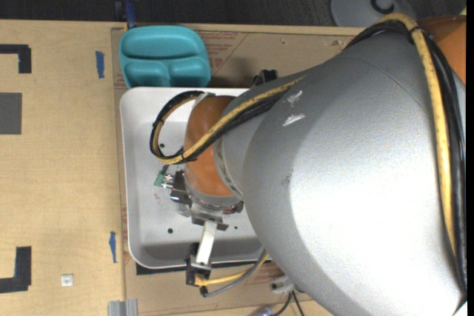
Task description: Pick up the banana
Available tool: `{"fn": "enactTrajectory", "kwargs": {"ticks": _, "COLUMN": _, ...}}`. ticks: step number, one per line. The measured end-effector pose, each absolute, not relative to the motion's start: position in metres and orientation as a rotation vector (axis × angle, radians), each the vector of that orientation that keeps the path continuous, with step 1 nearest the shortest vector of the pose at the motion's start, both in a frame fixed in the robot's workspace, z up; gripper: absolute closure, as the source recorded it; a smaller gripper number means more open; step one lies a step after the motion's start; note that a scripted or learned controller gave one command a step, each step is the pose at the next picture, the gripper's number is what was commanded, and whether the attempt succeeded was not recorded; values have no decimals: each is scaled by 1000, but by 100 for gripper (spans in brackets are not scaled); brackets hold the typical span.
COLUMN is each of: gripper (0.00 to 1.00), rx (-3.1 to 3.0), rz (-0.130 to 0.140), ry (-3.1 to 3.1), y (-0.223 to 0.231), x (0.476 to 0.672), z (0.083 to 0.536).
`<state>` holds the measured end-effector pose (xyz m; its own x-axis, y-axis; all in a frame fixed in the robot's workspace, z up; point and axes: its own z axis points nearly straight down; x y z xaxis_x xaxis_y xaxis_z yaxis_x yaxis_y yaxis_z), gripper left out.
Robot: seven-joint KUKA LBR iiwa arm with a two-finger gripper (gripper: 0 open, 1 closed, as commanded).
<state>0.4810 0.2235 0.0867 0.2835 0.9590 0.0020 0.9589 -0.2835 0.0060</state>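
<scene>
Camera view, one frame.

- Arm (pixel 348 174): enters from the right and its grey bulk covers most of the right half of the view. The orange band (pixel 204 152) sits over the middle of the white bin (pixel 137 159), with the wrist pointing down into it.
- Gripper (pixel 180 196): low over the bin floor, below the orange band and left of centre. It is seen from behind and above, so I cannot tell how far open it is or whether it has hold of anything.
- Banana: cannot tell where it lies. The arm hides the bin's right part.
- Bin edges: the left rim, the rounded near-left corner and part of the far rim are in sight. The near rim runs under the wrist hardware.
- Open room inside the bin: a bare white strip between the left wall and the gripper, widening toward the near-left corner.
- Teal tray (pixel 164 55): on the surface (pixel 59 174) just beyond the bin's far-left corner. Its near edge meets the bin's far rim; cannot tell whether they touch.
- Surface left of the bin: broad tan area carrying black tape corners (pixel 21 59), blue tape strips (pixel 100 64) and a small white square (pixel 67 279), all well apart from the bin.
- Grey stand base (pixel 359 2): on the dark floor beyond the surface's far edge.
</scene>
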Motion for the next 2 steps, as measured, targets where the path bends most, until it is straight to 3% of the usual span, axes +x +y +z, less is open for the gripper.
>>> {"fn": "enactTrajectory", "kwargs": {"ticks": 2, "gripper": 100, "rx": 2517, "rz": 8, "ry": 1876, "y": 224, "x": 481, "z": 106}}
